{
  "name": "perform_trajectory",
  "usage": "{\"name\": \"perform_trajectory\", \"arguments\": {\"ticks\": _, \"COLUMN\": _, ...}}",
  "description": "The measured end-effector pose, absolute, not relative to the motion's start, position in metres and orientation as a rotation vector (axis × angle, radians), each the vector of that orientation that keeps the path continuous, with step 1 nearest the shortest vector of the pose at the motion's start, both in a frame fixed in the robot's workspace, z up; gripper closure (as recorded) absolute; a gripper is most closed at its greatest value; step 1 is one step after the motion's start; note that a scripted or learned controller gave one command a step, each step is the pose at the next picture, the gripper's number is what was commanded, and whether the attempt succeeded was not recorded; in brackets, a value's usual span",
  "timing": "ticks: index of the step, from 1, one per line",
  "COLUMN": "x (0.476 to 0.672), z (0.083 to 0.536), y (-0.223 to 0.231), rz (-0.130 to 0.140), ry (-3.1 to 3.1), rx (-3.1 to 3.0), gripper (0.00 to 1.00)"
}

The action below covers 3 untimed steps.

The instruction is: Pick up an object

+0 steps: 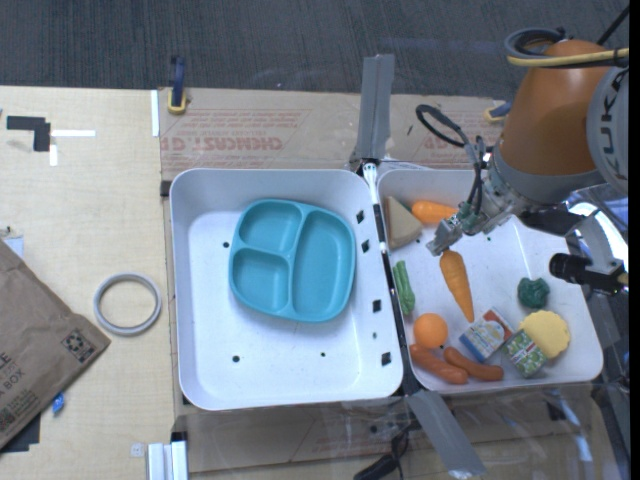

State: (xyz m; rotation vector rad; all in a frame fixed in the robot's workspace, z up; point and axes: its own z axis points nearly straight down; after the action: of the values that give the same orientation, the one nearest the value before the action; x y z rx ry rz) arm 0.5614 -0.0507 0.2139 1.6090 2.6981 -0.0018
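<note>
The carrot (458,283) lies in the right bin (590,363), right of centre in the frame, its thick end up and its tip pointing down toward the juice box (483,336). The pincer (447,235) hangs just above that thick end; whether it is spread or pressed together I cannot tell from here, and nothing is visibly gripped.

The carrot looks the likeliest target, and it tapers, so a grip near the top could squeeze it out sideways. A descent slightly off could instead nudge the small orange piece (433,210) or the cheese wedge (402,223) just to the upper left.

Lower in the bin, the orange (431,329), sausages (455,364) and cucumber (403,288) sit close together; a rolling carrot might jostle them. The blue plate (293,259) in the left bin (200,368) is well apart.
</note>
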Motion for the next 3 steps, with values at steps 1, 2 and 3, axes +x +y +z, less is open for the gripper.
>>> {"name": "perform_trajectory", "arguments": {"ticks": 1, "x": 0.513, "z": 0.210, "y": -0.029, "rz": -0.004, "ry": 2.434, "rx": 1.991, "gripper": 1.00}}
{"name": "perform_trajectory", "arguments": {"ticks": 2, "x": 0.551, "z": 0.242, "y": -0.006, "rz": -0.004, "ry": 2.457, "rx": 1.959, "gripper": 1.00}}
{"name": "perform_trajectory", "arguments": {"ticks": 3, "x": 0.567, "z": 0.241, "y": -0.056, "rz": -0.004, "ry": 2.410, "rx": 2.014, "gripper": 1.00}}
